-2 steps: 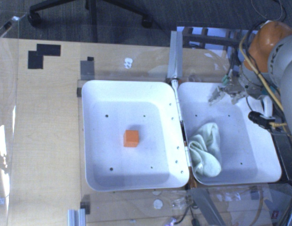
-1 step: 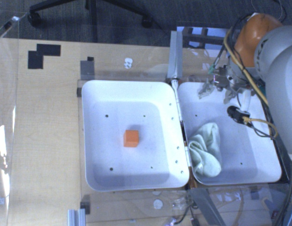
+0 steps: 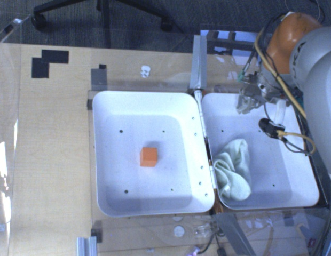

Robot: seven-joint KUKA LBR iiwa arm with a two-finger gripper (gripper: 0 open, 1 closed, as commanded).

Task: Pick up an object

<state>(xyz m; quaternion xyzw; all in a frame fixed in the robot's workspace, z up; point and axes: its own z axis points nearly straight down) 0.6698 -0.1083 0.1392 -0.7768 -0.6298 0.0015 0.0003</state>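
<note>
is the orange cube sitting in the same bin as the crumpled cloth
No, the orange cube lies alone in the left bin, while the cloth is in the right bin.

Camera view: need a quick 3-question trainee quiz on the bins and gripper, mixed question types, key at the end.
1. True or false: the orange cube lies in the left bin.
2. What shares the right bin with nothing else lying in it? A) pale green cloth B) sponge C) cup
3. Fill in: the gripper hovers over the ___ bin's far edge.

Key: 1 true; 2 A; 3 right.
</note>
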